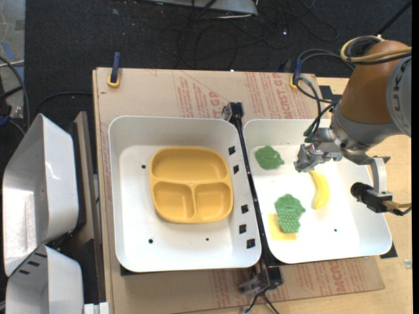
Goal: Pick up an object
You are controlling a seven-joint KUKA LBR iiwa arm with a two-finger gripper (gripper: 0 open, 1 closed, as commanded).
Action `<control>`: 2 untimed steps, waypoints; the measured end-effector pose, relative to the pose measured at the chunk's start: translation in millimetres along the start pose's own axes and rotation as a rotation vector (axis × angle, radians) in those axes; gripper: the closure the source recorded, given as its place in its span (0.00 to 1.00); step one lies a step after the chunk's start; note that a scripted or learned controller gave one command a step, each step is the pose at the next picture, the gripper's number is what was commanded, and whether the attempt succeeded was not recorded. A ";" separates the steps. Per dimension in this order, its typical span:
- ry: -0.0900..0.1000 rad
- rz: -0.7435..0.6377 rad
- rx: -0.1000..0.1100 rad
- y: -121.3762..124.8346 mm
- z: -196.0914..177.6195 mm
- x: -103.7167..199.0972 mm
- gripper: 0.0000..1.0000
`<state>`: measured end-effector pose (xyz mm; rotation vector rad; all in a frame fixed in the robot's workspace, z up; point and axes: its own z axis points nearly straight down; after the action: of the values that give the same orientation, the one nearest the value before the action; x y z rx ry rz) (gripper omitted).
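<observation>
A cardboard-topped desk (196,87) carries two shallow white bins side by side, with the grey arm (373,103) and its orange band reaching in over the right-hand bin (366,241). The left-hand bin (131,241), well away from the gripper on its far side from the arm, holds a yellow compartment tray (192,183) with three sections. The gripper (308,161) hangs low over the right-hand bin's upper middle, and whether it is apart or together cannot be told from this angle; nothing is seen held in it. Down and slightly away from the gripper, toward the bin's front edge, a green broccoli-like toy (289,212) lies partly on top of a flat yellow piece (281,233). Just beneath the gripper and a little toward the arm's side, a yellow banana (320,190) lies lengthwise on the bin floor, its upper end near the gripper, though contact cannot be told. Beside the gripper, toward the divider between the bins, sits a small green leafy toy (268,157), close to it but apart.
</observation>
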<state>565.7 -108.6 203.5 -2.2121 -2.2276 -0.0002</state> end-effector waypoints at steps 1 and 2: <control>0.000 -0.001 0.000 -1.9 5.6 50.4 1.00; 0.000 -0.003 -0.002 -9.1 -8.0 109.3 1.00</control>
<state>555.9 0.7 211.7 -2.2103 -2.2314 -0.0035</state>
